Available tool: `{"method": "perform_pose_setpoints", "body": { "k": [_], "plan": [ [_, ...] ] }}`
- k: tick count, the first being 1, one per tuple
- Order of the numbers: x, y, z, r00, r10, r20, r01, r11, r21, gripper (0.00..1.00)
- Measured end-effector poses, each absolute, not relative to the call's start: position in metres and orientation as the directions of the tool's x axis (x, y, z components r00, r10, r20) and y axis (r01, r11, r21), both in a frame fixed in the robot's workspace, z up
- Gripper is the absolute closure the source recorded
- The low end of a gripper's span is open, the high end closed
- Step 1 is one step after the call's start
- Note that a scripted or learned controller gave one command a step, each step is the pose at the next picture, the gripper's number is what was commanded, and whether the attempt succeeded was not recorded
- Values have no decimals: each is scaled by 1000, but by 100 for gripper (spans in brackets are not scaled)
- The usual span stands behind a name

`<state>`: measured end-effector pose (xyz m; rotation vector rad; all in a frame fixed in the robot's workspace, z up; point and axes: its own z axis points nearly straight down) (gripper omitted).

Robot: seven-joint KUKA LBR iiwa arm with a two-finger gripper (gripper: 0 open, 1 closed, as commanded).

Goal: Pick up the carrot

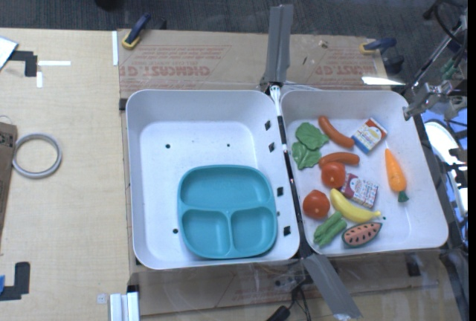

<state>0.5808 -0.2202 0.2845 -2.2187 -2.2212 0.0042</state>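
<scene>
The left bin [149, 163] holds a teal tray [227, 212], the right bin [424, 186] the carrot [395, 171] among toy food; the jaws' state cannot be told.

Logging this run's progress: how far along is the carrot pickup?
Nothing looks done yet. The carrot lies in the right bin, beside the small carton, with nothing touching it. The whole job is left: reaching the carrot, gripping and lifting it.
</scene>
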Motion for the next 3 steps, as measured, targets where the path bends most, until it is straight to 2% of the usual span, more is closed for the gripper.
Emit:
{"method": "perform_pose_setpoints", "body": {
  "k": [1,2,3],
  "plan": [
    [567,-222,206,79,997,0,997,-79,-4,0],
    [535,-211,101,75,997,8,997,-75,-1,0],
    [512,-212,116,-99,995,1,995,99,-2,0]
  ]
}}
